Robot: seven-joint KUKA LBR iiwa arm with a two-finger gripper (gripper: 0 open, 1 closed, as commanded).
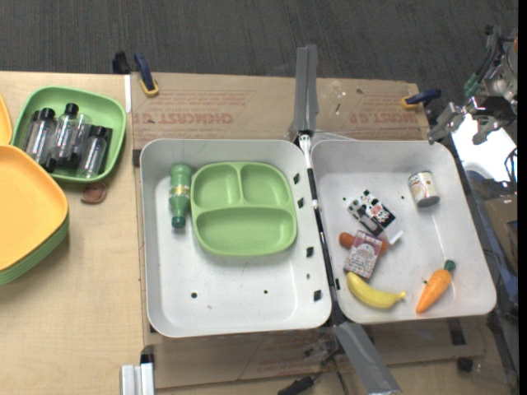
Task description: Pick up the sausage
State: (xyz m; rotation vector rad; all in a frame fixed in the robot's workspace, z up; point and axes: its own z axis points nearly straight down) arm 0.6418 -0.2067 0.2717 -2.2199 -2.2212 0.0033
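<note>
The sausage (350, 239) is a short reddish-brown piece lying in the middle of the right bin (461, 220). A small pink-and-white card box (363, 258) lies over its middle, so just its ends show. The gripper (466, 120) hangs at the far right, beyond the right bin's back corner, well away from the sausage. Nothing is seen in it.
Around the sausage lie a black-and-white patterned box (372, 211), a small can (423, 189), a banana (375, 293) and a carrot (434, 290). The left bin (230, 295) holds a green divided plate (244, 206) and a green bottle (179, 194). A green tray of bottles (70, 134) and orange plates (29, 212) sit further left.
</note>
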